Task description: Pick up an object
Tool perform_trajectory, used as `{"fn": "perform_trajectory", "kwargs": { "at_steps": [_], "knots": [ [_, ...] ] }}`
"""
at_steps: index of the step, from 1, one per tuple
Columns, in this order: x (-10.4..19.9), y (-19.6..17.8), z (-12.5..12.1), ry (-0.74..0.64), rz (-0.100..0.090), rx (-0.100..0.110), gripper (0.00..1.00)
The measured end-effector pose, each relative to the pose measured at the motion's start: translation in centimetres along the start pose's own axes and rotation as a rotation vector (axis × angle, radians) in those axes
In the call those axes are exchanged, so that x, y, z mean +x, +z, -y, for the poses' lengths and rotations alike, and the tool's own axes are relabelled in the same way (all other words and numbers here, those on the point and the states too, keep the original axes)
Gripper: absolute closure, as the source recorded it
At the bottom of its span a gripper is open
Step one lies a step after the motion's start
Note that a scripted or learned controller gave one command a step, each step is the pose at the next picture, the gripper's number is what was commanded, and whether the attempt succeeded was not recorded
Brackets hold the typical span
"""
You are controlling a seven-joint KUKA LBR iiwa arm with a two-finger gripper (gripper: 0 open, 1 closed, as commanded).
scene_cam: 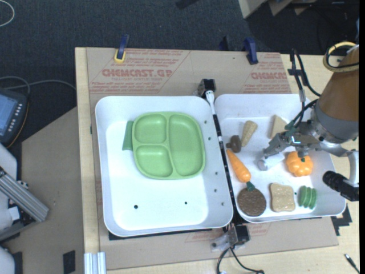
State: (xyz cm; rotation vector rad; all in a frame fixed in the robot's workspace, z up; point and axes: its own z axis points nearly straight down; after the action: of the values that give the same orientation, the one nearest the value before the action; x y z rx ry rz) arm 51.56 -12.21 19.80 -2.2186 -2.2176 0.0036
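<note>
The bench (171, 67) is a brown board printed with red lettering, held by one yellow clamp (120, 51) and one blue clamp (250, 50), above dark grey carpet (114, 10). Two white bins sit side by side. The left bin (165, 210) contains one green three-compartment plate (168, 144). The right bin (251, 110) contains seven toy food items: one orange carrot (238, 165), one orange pepper (299, 164), one brown round patty (251, 202), one bread slice (282, 197), one tan cone (248, 132), one tan wedge (278, 124) and one green ridged piece (307, 197). The arm (342, 104) reaches over the right bin; the gripper (266, 158) is spread open, holding nothing, near the carrot and beside the pepper.
</note>
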Motion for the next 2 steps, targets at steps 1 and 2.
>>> {"fn": "perform_trajectory", "kwargs": {
  "at_steps": [1, 2],
  "knots": [
    [0.4, 4.4, 0.4, 0.000, -0.001, 0.001, 0.00],
    [0.6, 10.7, 1.1, 0.000, -0.001, 0.004, 0.00]
  ]
}}
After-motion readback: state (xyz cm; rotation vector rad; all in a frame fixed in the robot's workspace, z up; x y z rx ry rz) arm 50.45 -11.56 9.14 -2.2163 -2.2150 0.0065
